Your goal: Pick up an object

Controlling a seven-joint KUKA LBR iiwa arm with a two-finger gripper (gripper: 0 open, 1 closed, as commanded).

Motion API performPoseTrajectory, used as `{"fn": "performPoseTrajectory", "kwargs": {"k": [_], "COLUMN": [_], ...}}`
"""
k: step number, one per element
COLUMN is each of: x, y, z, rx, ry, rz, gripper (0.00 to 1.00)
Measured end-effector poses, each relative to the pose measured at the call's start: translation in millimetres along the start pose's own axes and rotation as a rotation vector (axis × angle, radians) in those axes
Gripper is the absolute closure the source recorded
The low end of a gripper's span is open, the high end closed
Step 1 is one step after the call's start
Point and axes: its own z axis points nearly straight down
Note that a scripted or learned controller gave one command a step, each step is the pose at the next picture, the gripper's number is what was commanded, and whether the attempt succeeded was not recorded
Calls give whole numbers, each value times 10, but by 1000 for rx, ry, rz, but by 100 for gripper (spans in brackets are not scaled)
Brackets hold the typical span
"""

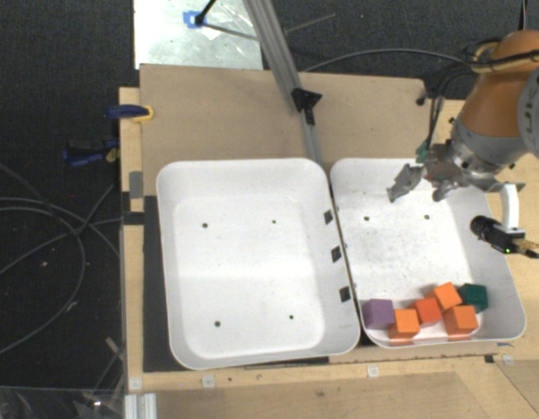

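Orange, purple and green blocks crowd the near edge of the right bin (487, 260): purple block (378, 312) at the left, then orange blocks (406, 322), (427, 309), (447, 296), (461, 319) touching in a row that runs left to right, a green block (474, 297) at the far right end. Farther back, over the bin's far half, the gripper (424, 186) hangs with fingers spread, nothing between them. So the pile lies toward the camera from the gripper, well apart.

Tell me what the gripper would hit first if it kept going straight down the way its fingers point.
Most likely the bare floor of the right white bin under the two-finger gripper; the small coloured blocks lie well nearer the front edge. Depth is hard to judge.
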Motion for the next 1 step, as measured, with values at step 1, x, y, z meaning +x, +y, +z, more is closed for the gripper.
{"fn": "performPoseTrajectory", "kwargs": {"k": [1], "x": [-708], "y": [511], "z": [1077], "rx": [4], "ry": [-2], "rz": [5], "gripper": [0]}}
